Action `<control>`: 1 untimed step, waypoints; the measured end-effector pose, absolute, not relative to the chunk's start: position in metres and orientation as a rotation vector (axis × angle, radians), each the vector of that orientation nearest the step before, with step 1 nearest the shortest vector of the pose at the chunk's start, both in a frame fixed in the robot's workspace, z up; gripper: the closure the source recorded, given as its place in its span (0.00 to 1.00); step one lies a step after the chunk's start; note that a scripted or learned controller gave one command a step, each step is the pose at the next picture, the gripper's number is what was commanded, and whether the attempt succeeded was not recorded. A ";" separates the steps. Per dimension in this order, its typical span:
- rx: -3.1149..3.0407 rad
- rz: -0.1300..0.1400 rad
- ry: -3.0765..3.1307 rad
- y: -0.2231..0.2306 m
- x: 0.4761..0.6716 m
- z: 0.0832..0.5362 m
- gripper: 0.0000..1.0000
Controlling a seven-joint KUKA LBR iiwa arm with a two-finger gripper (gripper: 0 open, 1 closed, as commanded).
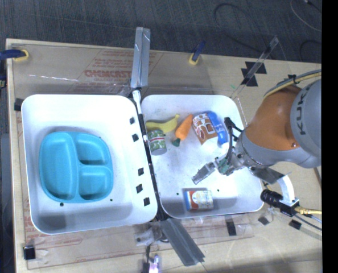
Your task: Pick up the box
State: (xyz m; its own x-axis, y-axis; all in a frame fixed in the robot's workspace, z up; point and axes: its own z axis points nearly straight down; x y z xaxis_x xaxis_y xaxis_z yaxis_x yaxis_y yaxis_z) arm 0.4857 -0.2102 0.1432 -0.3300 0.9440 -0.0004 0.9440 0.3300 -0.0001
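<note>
Left bin (32, 152) is holding a blue tray (75, 165); in the right bin (237, 201) the box (198, 199) is lying near the front wall, long axis left–right. My gripper (206, 173) is hovering just beyond it (slightly to its right), holding nothing; whether it is spread, I cannot tell.

Bins (44, 110): white plastic, smooth, faint sheen.
Tray (75, 165): turquoise plastic, smooth, matt.
Box (199, 199): printed card, slightly glossy.
Pouch (207, 127): printed packaging, shiny.
Can (157, 141): metal, paper label.
Bench (101, 67): bare wood, matt, under clear glossy sheeting.
Arm (283, 127): grey shell, glossy orange band.
</note>
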 end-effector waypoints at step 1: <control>1.631 0.000 2.687 -0.179 0.477 0.091 0.00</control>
